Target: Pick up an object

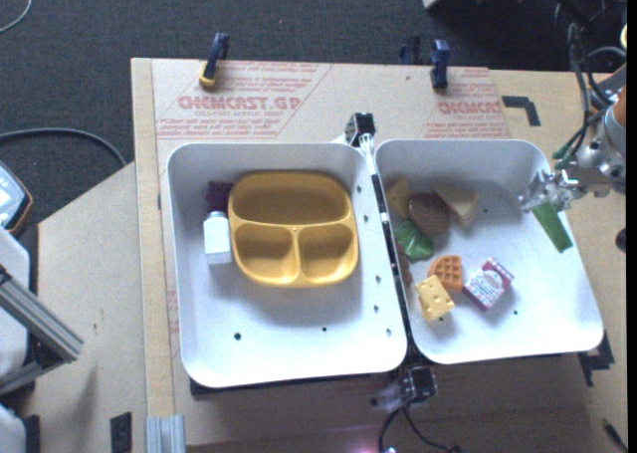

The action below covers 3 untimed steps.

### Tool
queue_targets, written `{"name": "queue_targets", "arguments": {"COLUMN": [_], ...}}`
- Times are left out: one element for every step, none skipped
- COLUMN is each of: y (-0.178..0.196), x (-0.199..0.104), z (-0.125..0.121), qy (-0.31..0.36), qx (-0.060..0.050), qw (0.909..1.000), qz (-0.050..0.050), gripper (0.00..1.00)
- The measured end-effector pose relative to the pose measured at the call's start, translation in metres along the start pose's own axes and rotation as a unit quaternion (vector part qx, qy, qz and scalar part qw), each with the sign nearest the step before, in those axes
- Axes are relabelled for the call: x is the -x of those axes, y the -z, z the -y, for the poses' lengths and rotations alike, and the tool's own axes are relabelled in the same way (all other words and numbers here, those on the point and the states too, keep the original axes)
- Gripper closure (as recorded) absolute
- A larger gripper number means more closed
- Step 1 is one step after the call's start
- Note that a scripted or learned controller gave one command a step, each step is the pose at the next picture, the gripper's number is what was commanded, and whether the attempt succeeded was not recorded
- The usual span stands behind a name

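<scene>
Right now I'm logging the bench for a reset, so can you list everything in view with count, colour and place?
white bins: two, white, side by side on the bench
divided tray: one, yellow, in the left bin
small bottle: one, white, left bin, beside the tray
purple item: one, dark purple, left bin, partly behind the tray
toy foods: several, brown, tan, green, orange, yellow, left part of the right bin
small carton: one, red and white, right bin
green piece: one, green, right bin's right side, below the gripper
clamps: two, on the board's far edge
gripper: one, grey, over the right bin's far right
</scene>
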<state>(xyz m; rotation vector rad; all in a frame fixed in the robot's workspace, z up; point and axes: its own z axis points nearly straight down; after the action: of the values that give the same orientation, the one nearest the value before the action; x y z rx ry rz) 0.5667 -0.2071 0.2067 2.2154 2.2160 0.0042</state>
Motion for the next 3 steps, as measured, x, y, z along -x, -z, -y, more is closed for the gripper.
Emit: {"name": "queue_targets", "arguments": {"y": [0.02, 0.028, 0.015], "x": [0.001, -0.053, -0.1], "z": [-0.001, 0.015, 0.029], "qy": [0.0, 0.002, 0.002], "qx": [-0.001, -0.005, -0.006], "qw": [1.0, 1.0, 1.0], "qz": [-0.001, -0.004, -0.004], "gripper": [1.0, 1.0, 1.0]}}
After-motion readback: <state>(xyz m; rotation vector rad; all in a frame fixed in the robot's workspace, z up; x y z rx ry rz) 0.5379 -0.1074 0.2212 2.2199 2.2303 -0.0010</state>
